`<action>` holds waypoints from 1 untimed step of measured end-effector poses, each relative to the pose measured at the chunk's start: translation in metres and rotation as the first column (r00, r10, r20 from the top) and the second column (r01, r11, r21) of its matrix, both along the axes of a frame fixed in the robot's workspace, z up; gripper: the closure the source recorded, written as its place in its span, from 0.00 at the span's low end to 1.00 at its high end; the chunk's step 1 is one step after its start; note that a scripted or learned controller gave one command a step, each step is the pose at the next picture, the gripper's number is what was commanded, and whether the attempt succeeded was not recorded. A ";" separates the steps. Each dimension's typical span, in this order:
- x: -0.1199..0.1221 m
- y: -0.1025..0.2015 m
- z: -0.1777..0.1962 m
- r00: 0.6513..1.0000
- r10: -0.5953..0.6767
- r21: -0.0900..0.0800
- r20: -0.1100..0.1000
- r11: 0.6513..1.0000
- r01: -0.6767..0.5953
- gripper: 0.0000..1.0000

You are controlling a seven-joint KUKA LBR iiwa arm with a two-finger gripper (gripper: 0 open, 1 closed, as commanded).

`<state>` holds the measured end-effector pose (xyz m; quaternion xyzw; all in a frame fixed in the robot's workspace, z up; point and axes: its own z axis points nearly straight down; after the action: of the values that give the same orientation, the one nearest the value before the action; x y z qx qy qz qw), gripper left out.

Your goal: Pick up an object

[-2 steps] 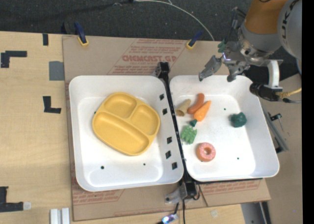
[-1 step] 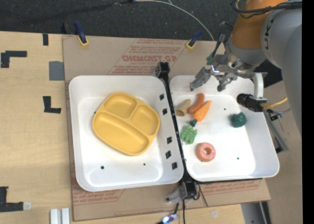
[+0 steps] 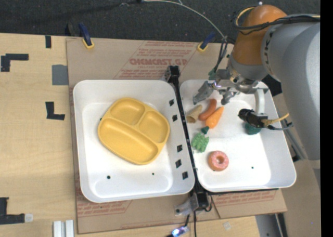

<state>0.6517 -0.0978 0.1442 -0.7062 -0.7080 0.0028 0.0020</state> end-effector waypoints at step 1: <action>-0.002 0.001 -0.055 1.000 -0.001 0.000 -0.001 1.000 0.001 0.00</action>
<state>0.6497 -0.0971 0.0894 -0.7066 -0.7076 0.0031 0.0023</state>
